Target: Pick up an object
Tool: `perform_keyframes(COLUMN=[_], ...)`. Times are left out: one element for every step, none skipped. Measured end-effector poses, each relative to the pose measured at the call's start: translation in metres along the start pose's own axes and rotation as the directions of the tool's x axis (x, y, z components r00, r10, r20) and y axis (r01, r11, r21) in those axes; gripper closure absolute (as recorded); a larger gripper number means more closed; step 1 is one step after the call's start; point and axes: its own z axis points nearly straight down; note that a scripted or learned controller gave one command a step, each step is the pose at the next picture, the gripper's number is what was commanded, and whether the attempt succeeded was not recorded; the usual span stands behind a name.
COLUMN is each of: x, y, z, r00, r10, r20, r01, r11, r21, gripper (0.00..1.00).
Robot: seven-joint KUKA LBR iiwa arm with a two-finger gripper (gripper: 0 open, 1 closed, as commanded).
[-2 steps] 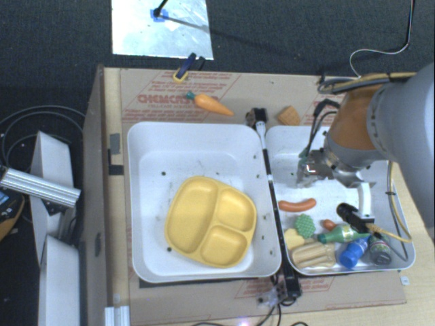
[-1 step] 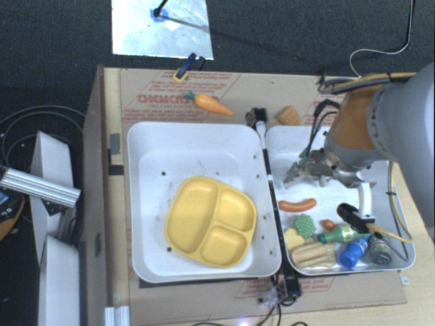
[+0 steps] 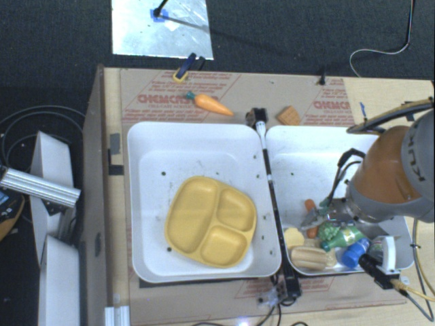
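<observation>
Down by the hot dog (image 3: 309, 257) in the right bin (image 3: 299, 156), we've got the gripper (image 3: 319, 217) low over the toy pile; finger state we can't tell. We'd centre on the green bottle (image 3: 338, 235) beside the hot dog before closing.

camera: single, fixed overhead | slanted down on both bins (image 3: 204, 134) | arm (image 3: 391, 168) enters right

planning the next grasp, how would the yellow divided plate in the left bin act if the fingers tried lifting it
The yellow divided plate looks like rigid moulded plastic, so probably stiff and light. It lies flat in the left bin, with a low rounded rim, so likely hard to pinch and slippery. It should slide, not roll, if pushed.
</observation>
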Motion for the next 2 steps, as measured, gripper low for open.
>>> perform_keyframes(x=[0.001,0.043], y=[0.003,0.066], z=[-0.012,-0.101], r00=[1.0,1.0], r10=[-0.002,-0.003], r20=[0.0,-0.001], r01=[0.002,0.003], r11=[1.0,1.0], r21=[-0.009,-0.003], gripper=[1.0,1.0])
